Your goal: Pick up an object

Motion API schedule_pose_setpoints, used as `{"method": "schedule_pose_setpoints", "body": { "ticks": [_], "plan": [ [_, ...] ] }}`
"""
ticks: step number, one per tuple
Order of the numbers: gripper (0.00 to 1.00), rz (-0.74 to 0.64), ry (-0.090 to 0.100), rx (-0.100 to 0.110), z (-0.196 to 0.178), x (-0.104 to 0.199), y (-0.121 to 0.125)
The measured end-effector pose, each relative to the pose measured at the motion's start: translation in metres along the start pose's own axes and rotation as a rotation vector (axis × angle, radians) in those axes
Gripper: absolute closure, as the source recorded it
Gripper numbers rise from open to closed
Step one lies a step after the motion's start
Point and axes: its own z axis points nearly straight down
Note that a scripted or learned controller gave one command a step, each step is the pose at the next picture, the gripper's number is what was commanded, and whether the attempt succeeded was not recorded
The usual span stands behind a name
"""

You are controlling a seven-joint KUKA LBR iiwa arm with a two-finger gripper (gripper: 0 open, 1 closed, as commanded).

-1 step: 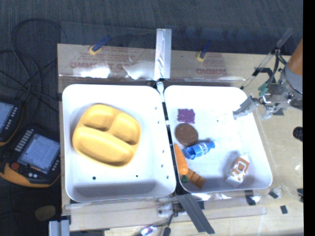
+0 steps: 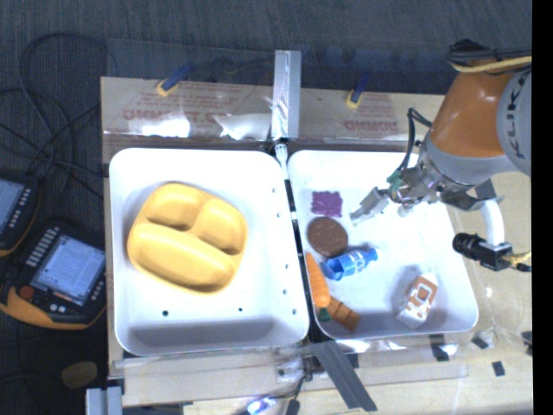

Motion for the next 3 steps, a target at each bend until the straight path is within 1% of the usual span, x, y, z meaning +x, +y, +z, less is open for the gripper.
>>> {"method": "schedule_pose_setpoints", "body": {
  "ticks": [1, 2, 3],
  "plan": [
    [0.0, -0.228, 0.001, 0.0, 0.097, 0.021, -0.004],
    [0.0, -0.229, 0.001, 0.0, 0.097, 0.021, -0.004],
    [0.0, -0.159, -0.008, -0.02, 0.115, -0.009, 0.095]
  ]
}}
